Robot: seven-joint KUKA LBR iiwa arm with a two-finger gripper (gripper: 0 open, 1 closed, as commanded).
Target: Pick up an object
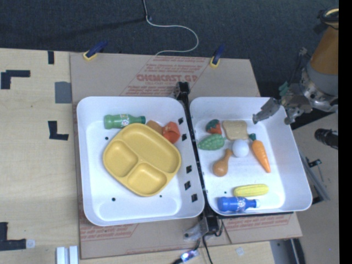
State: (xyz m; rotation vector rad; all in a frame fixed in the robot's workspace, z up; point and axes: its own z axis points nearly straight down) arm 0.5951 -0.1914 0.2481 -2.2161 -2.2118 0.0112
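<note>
The grey two-finger gripper [270,112] hangs over the far right corner of the right shallow white bin [297,175]. One dark finger points to the left and down; I cannot tell if the fingers are spread or pressed together, and I see no thing between them.

In this right bin lie several toy foods. A beige slice of toy bread [235,129] is near the far wall, with a small red and green strawberry [214,127] on its left and a green leaf-shaped piece [211,143] just below that. A white egg [240,148] touches the bread, and an orange carrot [260,155] lies beside the egg. A brown chicken drumstick [222,163] is near the middle. A yellow corn cob [251,190] and a blue bottle [236,204] lie at the near wall.

The left white bin [91,164] holds a yellow divided plastic plate [142,158], a green bottle [124,120] and an orange-red toy [168,130] behind the plate.
</note>
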